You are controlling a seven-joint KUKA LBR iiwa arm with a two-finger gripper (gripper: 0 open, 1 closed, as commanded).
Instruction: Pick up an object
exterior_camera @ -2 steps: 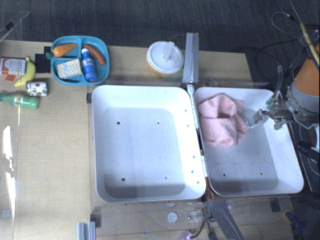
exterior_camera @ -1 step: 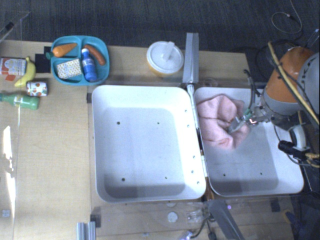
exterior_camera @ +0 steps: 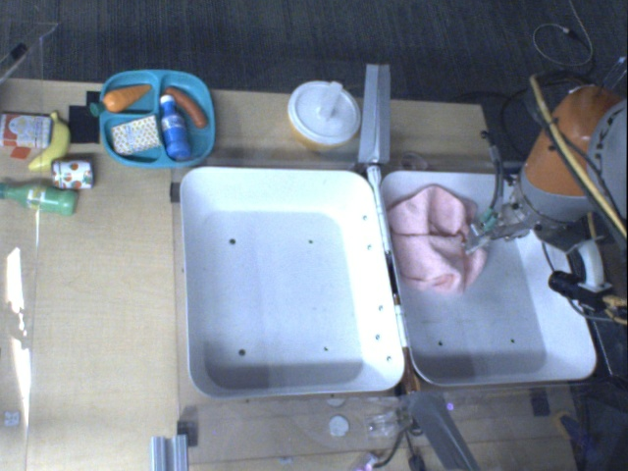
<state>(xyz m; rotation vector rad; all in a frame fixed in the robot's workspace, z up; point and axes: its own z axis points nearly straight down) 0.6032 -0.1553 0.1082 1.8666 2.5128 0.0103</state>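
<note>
at the far left of the pale wooden tabletop (exterior_camera: pixel 98 292) we saw a small heap of toy groceries: a white and orange carton (exterior_camera: pixel 22 131), a yellow plastic banana (exterior_camera: pixel 51 142), a little printed can (exterior_camera: pixel 73 174) on its side and a green plastic bottle (exterior_camera: pixel 37 198) lying flat. just to their right sat a blue divided plastic tray (exterior_camera: pixel 204 108) holding an orange toy carrot (exterior_camera: pixel 129 97), a blue bottle (exterior_camera: pixel 175 129), a brown sausage-like piece (exterior_camera: pixel 192 109) and a pale patterned block (exterior_camera: pixel 134 135). further right, near the back edge, stood a round white-lidded yellow tub (exterior_camera: pixel 324 113). below it lay the left shallow white bin (exterior_camera: pixel 285 283), and touching its right side the right shallow white bin (exterior_camera: pixel 510 332). in that right bin's upper left part lay the crumpled pink cloth (exterior_camera: pixel 430 237), close to the dividing wall. the grey arm with its orange band (exterior_camera: pixel 577 155) reached in from the right, and the pincer (exterior_camera: pixel 481 237) sat at the cloth's right edge, touching it. we could not tell whether the pincer was apart or together, nor whether any cloth was caught in it.
</note>
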